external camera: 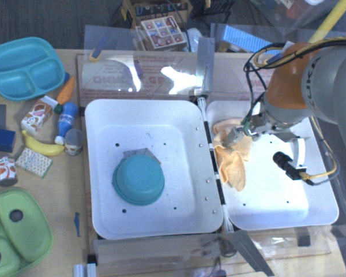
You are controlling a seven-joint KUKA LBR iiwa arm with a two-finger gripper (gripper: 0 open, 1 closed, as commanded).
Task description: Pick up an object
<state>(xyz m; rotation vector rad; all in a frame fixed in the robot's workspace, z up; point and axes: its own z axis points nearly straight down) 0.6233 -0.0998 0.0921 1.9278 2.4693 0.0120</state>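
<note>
Hovering over one tan cloth (231, 157), right bin (311, 212): pincer (237, 134), grip state unclear; one teal bowl (139, 180) left.

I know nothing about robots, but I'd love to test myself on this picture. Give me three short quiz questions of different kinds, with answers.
1. True or false: the teal bowl sits in the left bin.
2. Multiple choice: the gripper is over which item? A) the banana B) the tan cloth C) the blue tray
3. Fill in: the banana lies on the bench, ____ both bins.

Key: 1 true; 2 B; 3 outside
</note>
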